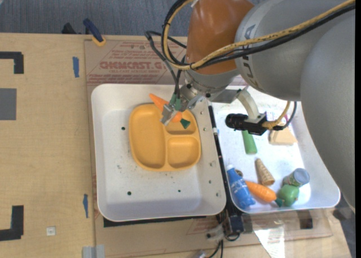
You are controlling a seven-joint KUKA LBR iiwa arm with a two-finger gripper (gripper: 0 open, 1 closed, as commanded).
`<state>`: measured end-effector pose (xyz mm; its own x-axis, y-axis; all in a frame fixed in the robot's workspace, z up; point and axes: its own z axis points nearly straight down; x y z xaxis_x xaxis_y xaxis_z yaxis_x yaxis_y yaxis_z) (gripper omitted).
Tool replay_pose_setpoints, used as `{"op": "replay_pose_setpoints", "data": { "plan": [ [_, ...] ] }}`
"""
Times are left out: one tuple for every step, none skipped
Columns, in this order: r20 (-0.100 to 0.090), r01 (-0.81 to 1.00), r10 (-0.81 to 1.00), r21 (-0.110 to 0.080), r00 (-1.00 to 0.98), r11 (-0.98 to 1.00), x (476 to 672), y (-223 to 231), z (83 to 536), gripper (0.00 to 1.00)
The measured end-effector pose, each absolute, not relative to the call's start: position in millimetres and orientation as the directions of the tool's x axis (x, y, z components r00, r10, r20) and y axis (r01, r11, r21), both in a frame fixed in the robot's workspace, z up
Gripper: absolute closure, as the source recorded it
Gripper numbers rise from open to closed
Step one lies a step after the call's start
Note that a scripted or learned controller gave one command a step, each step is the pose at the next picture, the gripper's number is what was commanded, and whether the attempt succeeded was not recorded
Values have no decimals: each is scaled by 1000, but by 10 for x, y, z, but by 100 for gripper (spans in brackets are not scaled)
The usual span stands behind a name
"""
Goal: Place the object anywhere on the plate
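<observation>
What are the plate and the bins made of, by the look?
Plate: likely molded plastic, matte yellow-orange, with rounded dividers forming three compartments. Bins: probably thin formed plastic, glossy white; the right one shows glare and both have soft rolled rims. Neither can be confirmed from the look alone.

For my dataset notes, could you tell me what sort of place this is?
Probably a robotics lab bench: a robot arm reaches over two white bins, holding a yellow divided plate and toy food such as a carrot.
</observation>
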<state>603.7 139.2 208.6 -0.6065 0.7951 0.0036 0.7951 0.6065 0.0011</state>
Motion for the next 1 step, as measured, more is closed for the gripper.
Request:
{"op": "replay_pose_setpoints", "data": {
  "plan": [
    [0, 798, 798, 0, -602, 602, 6046, 1352, 2085, 0]
  ]
}}
